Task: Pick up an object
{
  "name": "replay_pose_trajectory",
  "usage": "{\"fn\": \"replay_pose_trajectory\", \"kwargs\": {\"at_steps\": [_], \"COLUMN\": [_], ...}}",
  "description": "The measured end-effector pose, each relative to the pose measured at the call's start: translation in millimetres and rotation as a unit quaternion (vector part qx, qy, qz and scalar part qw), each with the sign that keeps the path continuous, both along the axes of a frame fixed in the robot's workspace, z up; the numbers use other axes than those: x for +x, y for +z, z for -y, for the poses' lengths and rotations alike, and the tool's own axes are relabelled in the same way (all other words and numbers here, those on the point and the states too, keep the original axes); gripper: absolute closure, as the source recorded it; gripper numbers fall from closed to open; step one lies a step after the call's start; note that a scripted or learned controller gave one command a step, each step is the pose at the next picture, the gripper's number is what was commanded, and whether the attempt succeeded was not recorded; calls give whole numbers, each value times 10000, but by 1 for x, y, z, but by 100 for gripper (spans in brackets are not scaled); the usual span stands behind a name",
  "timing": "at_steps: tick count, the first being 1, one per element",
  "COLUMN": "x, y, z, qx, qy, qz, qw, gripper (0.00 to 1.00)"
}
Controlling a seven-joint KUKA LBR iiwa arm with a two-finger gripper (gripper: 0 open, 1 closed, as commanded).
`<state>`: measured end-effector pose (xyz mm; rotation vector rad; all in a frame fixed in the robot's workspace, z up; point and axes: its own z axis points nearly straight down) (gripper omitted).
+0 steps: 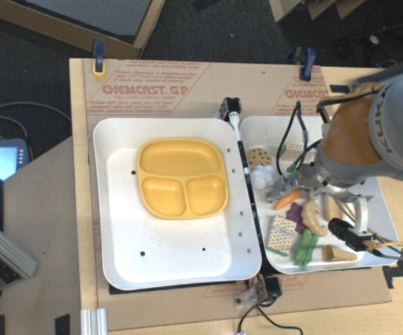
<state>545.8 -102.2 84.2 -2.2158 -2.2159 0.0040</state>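
The arm reaches in from the right and its gripper (304, 187) hangs low over the right bin (260, 132), above the crowded middle of that bin; the wrist and its cables cover the tip, so I cannot tell whether the gripper is spread or pressed together, and nothing can be seen pinched in it. The likeliest thing to take is the orange piece (287, 201), which lies on the bin floor just below and a little to the left of the gripper as the camera sees it, near but seemingly not touched. Its long axis runs at a slant, from lower left up to upper right, so a grasp across its narrow width would probably call for the gripper to be turned square to that slant. A purple piece (297, 216) sits just beside it toward the camera, and a tan lump (314, 218) lies next to that, so the space around the target is tight and a closing grasp could nudge a neighbour. Further toward the camera lie a checked packet (280, 234) and a green piece (304, 248); a round biscuit (259, 157) rests near the far left corner. The left bin (117, 222) holds a yellow divided plate (182, 176), well apart from the gripper.
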Motion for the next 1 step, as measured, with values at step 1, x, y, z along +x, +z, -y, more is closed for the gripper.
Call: {"fn": "replay_pose_trajectory", "kwargs": {"at_steps": [1], "x": [3], "y": [10], "z": [2], "qx": [-19], "qy": [-10], "qz": [43], "qw": [10000], "gripper": [100]}}
